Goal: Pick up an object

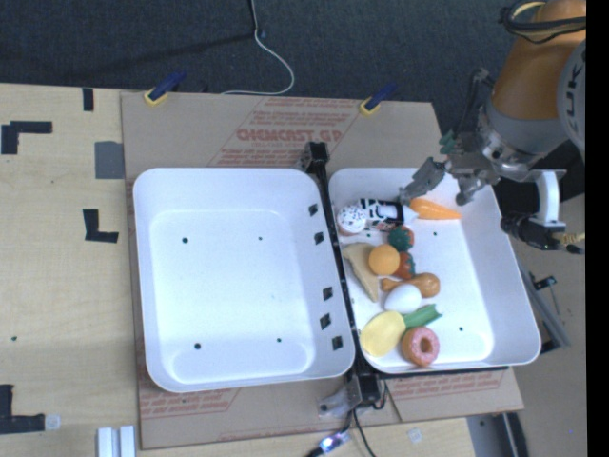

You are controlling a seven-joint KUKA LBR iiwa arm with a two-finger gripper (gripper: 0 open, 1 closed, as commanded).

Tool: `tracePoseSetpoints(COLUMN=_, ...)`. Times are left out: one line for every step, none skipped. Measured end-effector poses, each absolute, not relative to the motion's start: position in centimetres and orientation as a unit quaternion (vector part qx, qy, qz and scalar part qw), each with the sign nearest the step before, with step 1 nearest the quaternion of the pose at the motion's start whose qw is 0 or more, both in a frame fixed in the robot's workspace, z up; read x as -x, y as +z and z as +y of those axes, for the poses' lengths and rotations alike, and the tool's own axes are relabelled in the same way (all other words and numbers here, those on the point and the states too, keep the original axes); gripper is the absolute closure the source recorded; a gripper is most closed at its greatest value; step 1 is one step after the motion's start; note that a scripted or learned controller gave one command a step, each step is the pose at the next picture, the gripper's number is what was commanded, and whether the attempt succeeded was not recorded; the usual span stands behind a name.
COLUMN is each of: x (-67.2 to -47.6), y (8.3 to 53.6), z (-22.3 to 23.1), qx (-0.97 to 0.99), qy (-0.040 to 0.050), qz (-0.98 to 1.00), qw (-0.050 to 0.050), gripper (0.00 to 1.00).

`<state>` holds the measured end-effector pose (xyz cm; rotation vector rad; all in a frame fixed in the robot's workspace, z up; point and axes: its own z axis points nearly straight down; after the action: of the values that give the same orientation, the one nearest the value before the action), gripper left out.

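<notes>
In the right bin (481,346), toy foods lie heaped and overlapping, so some shapes are hard to name. Nearest sit a pink-iced doughnut (420,347) and a yellow lemon (383,332), then a white egg (402,298), an orange ball (384,259) and a black-and-white piece (366,215). Farther back, an orange carrot (437,210) lies just below the gripper (442,188), whose fingers are spread apart, holding nothing. The arm is cut off at the right.
</notes>
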<state>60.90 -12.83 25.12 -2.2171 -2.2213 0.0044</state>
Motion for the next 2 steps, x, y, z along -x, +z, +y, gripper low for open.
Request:
tracePoseSetpoints(x=-56.0, y=10.9, z=-13.2, qx=0.707, qy=0.0064, qz=-0.707, qw=0.009, gripper=0.0)
tracePoseSetpoints(x=-56.6, y=12.6, z=-13.2, qx=0.706, qy=0.002, qz=-0.708, qw=0.002, gripper=1.0)
